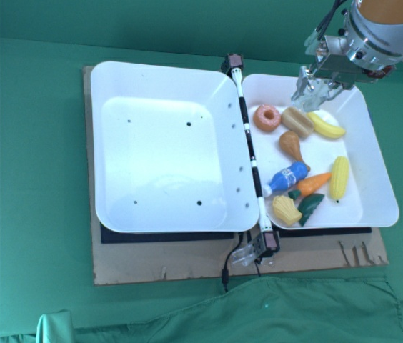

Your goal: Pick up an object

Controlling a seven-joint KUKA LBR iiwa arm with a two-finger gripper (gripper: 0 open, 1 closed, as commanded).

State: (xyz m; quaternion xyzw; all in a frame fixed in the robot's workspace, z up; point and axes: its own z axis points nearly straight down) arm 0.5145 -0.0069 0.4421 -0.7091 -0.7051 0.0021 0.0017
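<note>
Hovering over the far part of the right white bin point(380, 191), the end effector point(314, 91) hangs from the grey arm with its orange band; how far it stands open cannot be told at this slant, and nothing shows held in it. Step in hand, by my reading: approach, ahead of any grasp. Nearest targets lie just below: a tan toy bread roll point(298, 121), long axis running from upper left to lower right, and a yellow plastic banana point(327, 126) beside it, lying much the same way, tip pointing right. Pink ringed doughnut point(266, 117) sits left of the roll. Further forward: brown drumstick point(291, 146), blue bottle point(288, 176), orange carrot point(313, 183), yellow corn cob point(339, 177). Next move likely calls for descent with closure across the roll's short axis. Left white bin point(116, 84) shares the green-clothed surface point(37, 156).
</note>
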